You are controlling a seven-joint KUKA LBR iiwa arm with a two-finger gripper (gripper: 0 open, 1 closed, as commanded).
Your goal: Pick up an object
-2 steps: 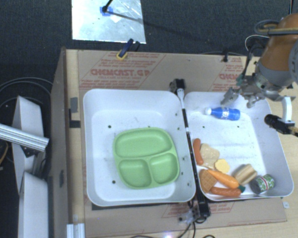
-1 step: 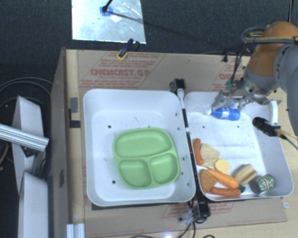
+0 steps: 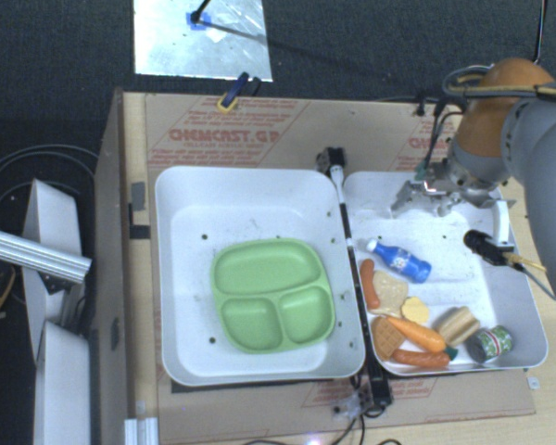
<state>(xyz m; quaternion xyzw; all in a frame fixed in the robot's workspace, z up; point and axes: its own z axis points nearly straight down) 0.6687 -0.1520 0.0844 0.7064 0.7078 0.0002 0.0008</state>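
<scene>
Dark carpet floor (image 3: 56,54), cardboard-topped bench (image 3: 287,128)

The right bin (image 3: 528,318) is crowded along its near edge: carrot (image 3: 415,333), can (image 3: 489,343), bottle (image 3: 400,260). Its far half lies open. A green tray (image 3: 272,293) fills the left bin's (image 3: 190,211) middle, leaving its far edge free

From my seat I see my arm (image 3: 537,137) coming in from the right edge, its grey link bulky in the upper right, the orange band (image 3: 500,109) bent over above the wrist. My gripper (image 3: 424,197) points down and to the left, low, its metal fingers (image 3: 403,200) splayed apart with nothing between them.
</scene>
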